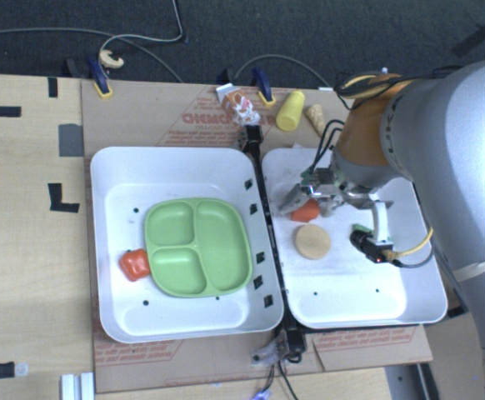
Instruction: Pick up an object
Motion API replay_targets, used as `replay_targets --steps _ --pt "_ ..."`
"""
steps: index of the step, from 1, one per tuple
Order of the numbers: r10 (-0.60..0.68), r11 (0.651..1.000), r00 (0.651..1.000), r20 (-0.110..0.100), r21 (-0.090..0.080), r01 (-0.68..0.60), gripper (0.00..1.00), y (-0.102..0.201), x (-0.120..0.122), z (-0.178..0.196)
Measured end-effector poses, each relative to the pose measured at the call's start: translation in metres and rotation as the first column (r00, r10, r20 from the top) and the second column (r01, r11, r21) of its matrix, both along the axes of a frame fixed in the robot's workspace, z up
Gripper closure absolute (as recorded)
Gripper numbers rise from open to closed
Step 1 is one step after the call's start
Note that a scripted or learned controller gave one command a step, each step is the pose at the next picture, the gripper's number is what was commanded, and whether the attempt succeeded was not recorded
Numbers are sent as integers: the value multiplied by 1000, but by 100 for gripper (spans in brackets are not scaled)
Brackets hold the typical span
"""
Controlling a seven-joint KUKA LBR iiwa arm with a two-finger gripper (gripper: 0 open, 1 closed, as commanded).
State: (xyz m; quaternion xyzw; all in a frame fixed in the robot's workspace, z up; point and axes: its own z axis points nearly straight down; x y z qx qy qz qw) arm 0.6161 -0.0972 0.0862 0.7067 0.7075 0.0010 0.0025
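In the right bin an orange-red object lies near the left wall, and a round tan disc sits just below it. My gripper hangs low over the orange-red object, its grey fingers slanting down-left and touching or nearly touching the object's top. Whether the object sits between the fingers I cannot make out. The left bin holds a green divided plate and a red object beside the plate's left edge.
The grey arm with its orange band covers the right bin's upper right part. A yellow object and a small printed packet lie on the cardboard behind the bins. Cables run along the bench's back.
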Motion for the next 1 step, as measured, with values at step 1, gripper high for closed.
replay_targets --steps 1 --pt "0 1000 1000 -3 1 0 100 0 -1 9"
